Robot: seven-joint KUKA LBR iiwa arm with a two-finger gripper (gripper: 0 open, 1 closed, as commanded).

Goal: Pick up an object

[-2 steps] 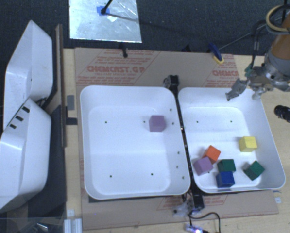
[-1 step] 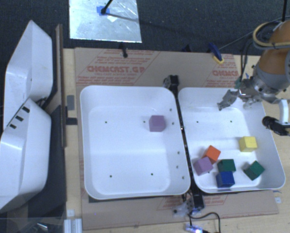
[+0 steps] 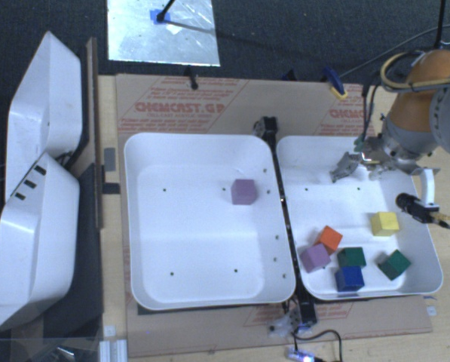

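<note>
**Two white bins, seven blocks, one arm over the right bin**

Left bin [image 3: 145, 225]: holds a single pale purple cube [image 3: 243, 191], lying flat on the bin floor right of centre, toward the far side. It is roughly equal on all sides, so no long axis can be told; its edges sit nearly square to the bin walls.

Right bin [image 3: 315, 172]: holds six blocks, all gathered in the near half.
- Orange block [image 3: 330, 237], turned corner-on.
- Light purple block [image 3: 314, 258], just beside the orange one, on its near left.
- Dark green block [image 3: 351, 257], right of the purple one.
- Blue block [image 3: 349, 277], touching or almost touching the green one on its near side.
- Second green block [image 3: 394, 264], tilted, near the right wall.
- Yellow block [image 3: 384, 222], apart from the others, toward the right wall.

Arm: grey with an orange band, reaching in from the right over the far right corner of the right bin. The hand [image 3: 344, 168] points left and downward above the bin's bare far half, well apart from every block. Nothing lies between its fingers; whether they are spread or closed cannot be told.

Counter [image 3: 202, 100]: brown printed board beneath both bins.
</note>
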